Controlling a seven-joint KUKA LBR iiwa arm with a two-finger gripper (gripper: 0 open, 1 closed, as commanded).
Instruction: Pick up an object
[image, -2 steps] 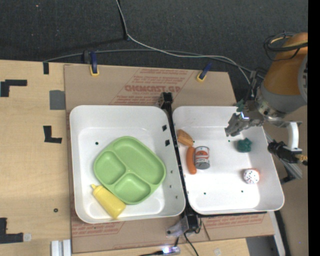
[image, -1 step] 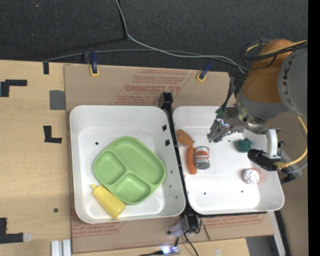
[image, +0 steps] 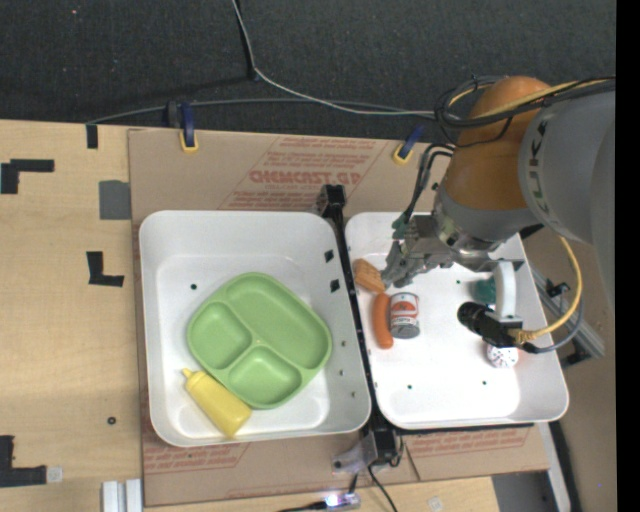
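Observation:
My gripper (image: 398, 272) hangs over the left part of the right bin (image: 450, 400), its tips just above a small can (image: 404, 315) with a red and white label. An orange carrot-like stick (image: 382, 320) lies beside the can on its left, and a tan bread-like piece (image: 367, 275) rests near the bin's left wall, right next to the gripper tips. Nothing is visibly held. A small white die (image: 501, 355) with dots sits toward the right of the same bin.
The left bin (image: 165, 300) holds a green divided plate (image: 259, 340) and a yellow bottle (image: 215, 402) at its lower left. A teal thing (image: 485, 291) peeks out by the wrist. The arm's grey and orange body covers the right bin's upper right.

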